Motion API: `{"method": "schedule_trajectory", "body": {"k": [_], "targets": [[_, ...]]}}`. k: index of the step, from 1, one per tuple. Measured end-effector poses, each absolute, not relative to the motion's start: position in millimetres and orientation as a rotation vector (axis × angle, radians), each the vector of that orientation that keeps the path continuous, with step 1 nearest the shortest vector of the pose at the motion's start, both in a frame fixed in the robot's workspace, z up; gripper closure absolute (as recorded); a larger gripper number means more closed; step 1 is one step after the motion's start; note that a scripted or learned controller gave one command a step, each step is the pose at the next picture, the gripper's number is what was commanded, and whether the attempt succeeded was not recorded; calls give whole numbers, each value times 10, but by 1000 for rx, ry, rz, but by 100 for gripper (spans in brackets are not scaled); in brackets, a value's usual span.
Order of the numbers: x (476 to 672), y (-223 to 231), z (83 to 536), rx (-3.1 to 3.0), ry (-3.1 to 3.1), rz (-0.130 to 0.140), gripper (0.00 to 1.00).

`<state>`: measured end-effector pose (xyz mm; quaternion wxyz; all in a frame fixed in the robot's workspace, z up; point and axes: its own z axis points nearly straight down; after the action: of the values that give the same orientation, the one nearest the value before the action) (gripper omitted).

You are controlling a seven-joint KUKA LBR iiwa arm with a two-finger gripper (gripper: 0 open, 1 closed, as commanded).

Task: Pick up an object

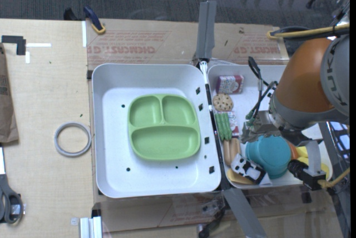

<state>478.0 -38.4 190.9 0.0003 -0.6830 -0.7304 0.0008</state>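
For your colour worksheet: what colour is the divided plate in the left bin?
Light green divided plate, clearest in the camera view.

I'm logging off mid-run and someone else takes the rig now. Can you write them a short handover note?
Arm: reaching in over the right bin, its bulk covering the middle of that bin. Gripper state cannot be judged from this view.
Left bin: holds a green divided plate, lying flat.
Right bin: a pink packet and a cookie near the far end, green beans along the left wall, a teal cup and a black and white toy near the front.
Done: nothing visibly picked up.
Left: grasp and lift an object.
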Motion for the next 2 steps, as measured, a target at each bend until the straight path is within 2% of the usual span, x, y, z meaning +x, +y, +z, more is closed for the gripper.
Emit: {"method": "schedule_trajectory", "body": {"k": [1,2], "targets": [[4768,-1471,1548,-2094,-2339,5,100],[5097,-2228,1733,-1669,-2664,2,100]]}}
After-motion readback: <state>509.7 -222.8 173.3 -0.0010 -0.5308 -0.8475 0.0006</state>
